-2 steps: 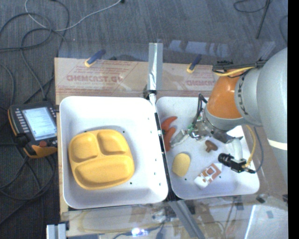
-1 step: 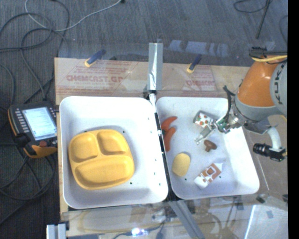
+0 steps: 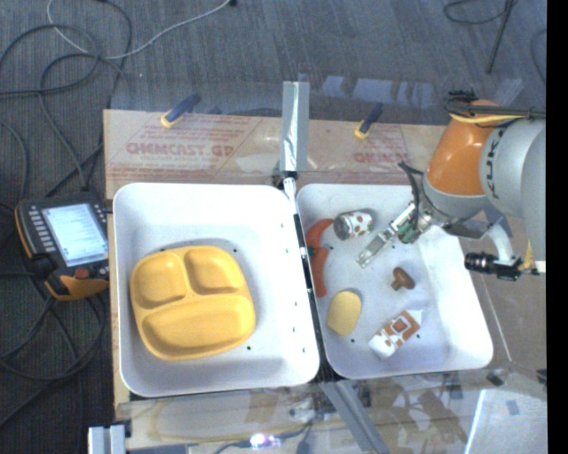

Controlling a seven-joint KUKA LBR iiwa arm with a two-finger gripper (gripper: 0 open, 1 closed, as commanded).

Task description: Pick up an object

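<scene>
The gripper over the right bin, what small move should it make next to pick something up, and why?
Probably lower straight down and a little toward the small can. The gripper hangs over bare floor of the right bin with nothing between its fingers, and the can lies closest, just up and left of it.

We record a dark grey carpeted floor [image 3: 266, 40] across the upper part of the view and down the left side. Thin pale and black cables [image 3: 84, 40] loop over it at upper left; further dark cables [image 3: 493, 22] lie at upper right. We list a tan board benchtop [image 3: 191, 146] with faint reversed red lettering, covered by a clear glossy sheet. Two yellow-and-blue clamps [image 3: 180, 110] sit along its far edge. A silver metal upright post [image 3: 292, 133] stands between them. A black and orange handheld control pendant with a lit screen [image 3: 64, 241] rests at left.
</scene>
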